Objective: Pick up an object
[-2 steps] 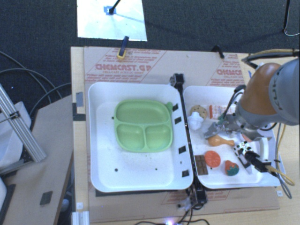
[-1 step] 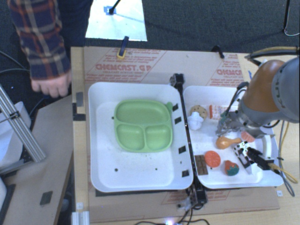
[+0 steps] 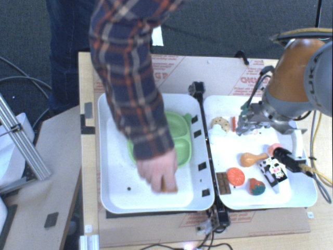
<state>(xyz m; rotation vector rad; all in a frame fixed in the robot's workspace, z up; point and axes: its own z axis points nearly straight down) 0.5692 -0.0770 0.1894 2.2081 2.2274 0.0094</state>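
Toys lie scattered across the right bin (image 3: 307, 191) on a worktop (image 3: 88, 87) as a grey robot arm (image 3: 296, 82) with an orange band reaches in from the right, its claw (image 3: 248, 123) low over the bin's upper left part, close to a cookie (image 3: 220, 123) and a thin red stick (image 3: 233, 124); whether the claw is apart or together cannot be told from this angle, and nothing can be seen held in it. Nearer the bin's front sit an orange drumstick-shaped toy (image 3: 252, 158), a round orange piece (image 3: 235, 176), a brown chocolate bar (image 3: 222, 183), a red-and-green strawberry toy (image 3: 256, 186) and a black-and-white cow figure (image 3: 273, 171). In the left bin (image 3: 112, 191), a person in a plaid shirt (image 3: 130, 61) leans over from above, hand (image 3: 157, 172) pressed down near the front, beside a green divided plate (image 3: 179, 134) partly hidden under the sleeve.
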